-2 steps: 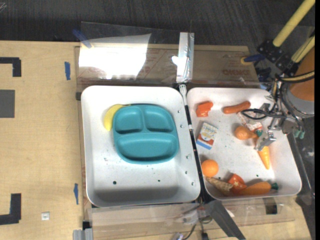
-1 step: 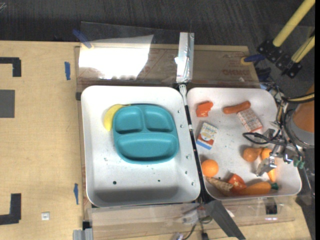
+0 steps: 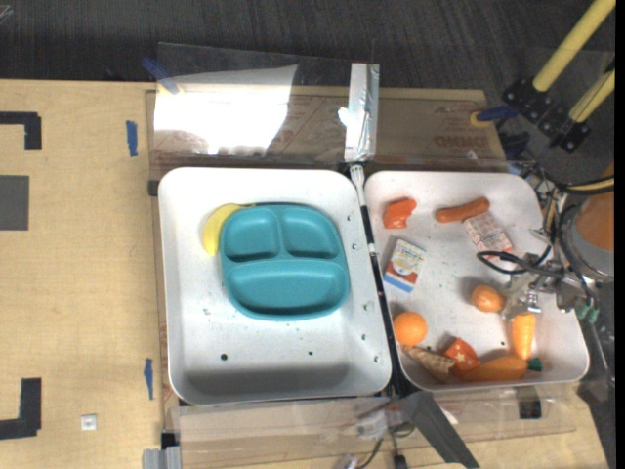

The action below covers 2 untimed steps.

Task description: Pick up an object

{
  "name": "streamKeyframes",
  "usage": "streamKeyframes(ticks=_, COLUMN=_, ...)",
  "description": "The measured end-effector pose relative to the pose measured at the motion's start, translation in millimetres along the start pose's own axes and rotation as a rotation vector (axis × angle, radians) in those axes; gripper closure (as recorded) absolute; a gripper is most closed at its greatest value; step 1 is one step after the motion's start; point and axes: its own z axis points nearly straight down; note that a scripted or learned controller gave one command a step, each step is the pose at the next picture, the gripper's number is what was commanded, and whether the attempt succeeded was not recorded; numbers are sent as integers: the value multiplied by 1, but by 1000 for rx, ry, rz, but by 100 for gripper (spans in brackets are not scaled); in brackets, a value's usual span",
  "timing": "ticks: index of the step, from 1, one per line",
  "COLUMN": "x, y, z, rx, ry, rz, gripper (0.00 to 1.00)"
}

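Carrot (image 3: pixel 523 336): small, orange, green stub at bottom, long axis vertical, lower right of frame. Claw (image 3: pixel 532 296) just above it, grip unclear.

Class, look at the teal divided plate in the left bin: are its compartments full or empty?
Empty. The teal divided plate lies flat in the left bin, and all three compartments show bare teal surface. A yellow object peeks out from behind its left edge.

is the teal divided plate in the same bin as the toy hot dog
No, the teal divided plate lies in the left bin, while the toy hot dog lies in the right bin.
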Motion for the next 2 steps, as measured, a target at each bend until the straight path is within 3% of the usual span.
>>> streamKeyframes(ticks=1, x=-9, y=2, z=-61, rx=1, ry=15, rz=237, gripper=100)
streamKeyframes(ticks=2, x=-36, y=68, z=-35, rx=-1, ry=21, rz=290, gripper=100)
